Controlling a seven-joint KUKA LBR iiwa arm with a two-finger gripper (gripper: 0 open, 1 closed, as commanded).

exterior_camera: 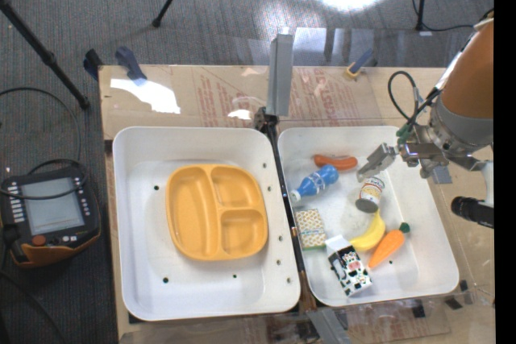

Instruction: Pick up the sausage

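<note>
The sausage (335,162) is a short orange-red link lying flat near the back of the right bin (419,270), just behind a blue bottle (316,182). My gripper (405,165) hovers over the right bin's back right part, to the right of the sausage and apart from it. Its two grey fingers are spread, one finger (375,162) pointing toward the sausage, and nothing is between them. A small can (371,193) stands just below that finger.
The right bin also holds a banana (368,234), a carrot (388,246), a milk carton (349,270) and a patterned cracker pack (310,227). In the left bin (137,286) a yellow divided plate (216,211) lies flat.
</note>
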